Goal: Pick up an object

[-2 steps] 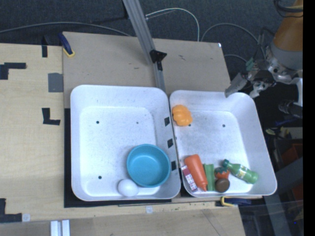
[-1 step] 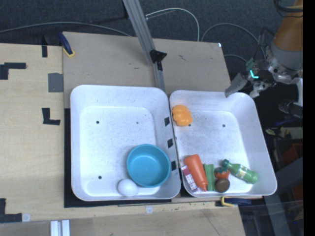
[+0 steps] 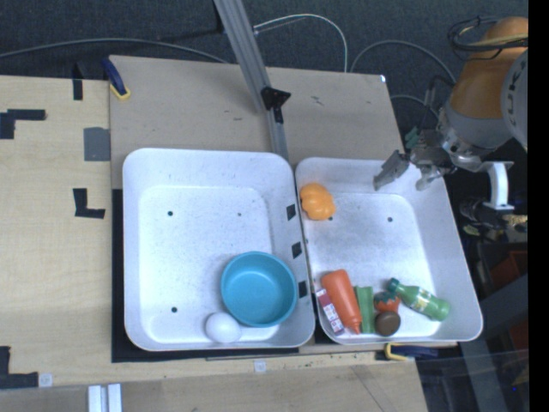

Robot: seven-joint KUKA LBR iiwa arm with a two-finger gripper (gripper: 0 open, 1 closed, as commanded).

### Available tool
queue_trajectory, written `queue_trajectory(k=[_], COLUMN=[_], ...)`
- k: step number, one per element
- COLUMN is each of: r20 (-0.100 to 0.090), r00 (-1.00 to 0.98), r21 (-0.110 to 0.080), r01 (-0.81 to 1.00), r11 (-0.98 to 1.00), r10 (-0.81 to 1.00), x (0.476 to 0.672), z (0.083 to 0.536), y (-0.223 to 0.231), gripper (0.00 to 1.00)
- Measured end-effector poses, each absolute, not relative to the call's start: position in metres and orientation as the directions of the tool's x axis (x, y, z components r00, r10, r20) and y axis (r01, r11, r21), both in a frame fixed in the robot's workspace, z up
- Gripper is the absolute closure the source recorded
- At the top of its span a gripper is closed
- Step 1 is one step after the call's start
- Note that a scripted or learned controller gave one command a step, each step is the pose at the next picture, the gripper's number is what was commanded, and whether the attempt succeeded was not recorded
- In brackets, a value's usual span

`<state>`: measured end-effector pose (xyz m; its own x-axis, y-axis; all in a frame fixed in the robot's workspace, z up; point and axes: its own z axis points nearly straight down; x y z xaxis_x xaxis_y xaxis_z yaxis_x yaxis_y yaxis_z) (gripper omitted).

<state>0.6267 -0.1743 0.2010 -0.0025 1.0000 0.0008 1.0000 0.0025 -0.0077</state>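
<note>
I see the two-finger gripper (image 3: 406,171) spread, nothing between its fingers, over the right white bin's (image 3: 446,230) far rim. One orange rounded plastic fruit (image 3: 316,201) lies near, unobstructed. Five items crowd the near edge, among them one orange carrot-shaped toy (image 3: 342,297) and one green bottle (image 3: 420,299). Left white bin (image 3: 171,187): one blue bowl (image 3: 257,287), one white ball (image 3: 223,326).

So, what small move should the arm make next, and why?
Probably move the claw left and slightly forward, toward the orange fruit. The claw hangs over the right bin's far edge with nothing in it, and that fruit lies alone and nearest, while the other items crowd the near wall.
</note>
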Motion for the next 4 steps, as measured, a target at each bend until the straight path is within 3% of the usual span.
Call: queue_trajectory(k=[2,3,4], r20=[0.0,-0.001,-0.001], r00=[-0.002,-0.003,-0.002], r21=[-0.007,-0.002,0.004], r01=[1.0,1.0,1.0], r11=[0.002,0.003,0.002], r10=[1.0,1.0,1.0], x=[0.616,0.617,0.611], z=[0.091,0.105,0.162], y=[-0.179,-0.179,-0.173], gripper=[0.0,1.0,1.0])
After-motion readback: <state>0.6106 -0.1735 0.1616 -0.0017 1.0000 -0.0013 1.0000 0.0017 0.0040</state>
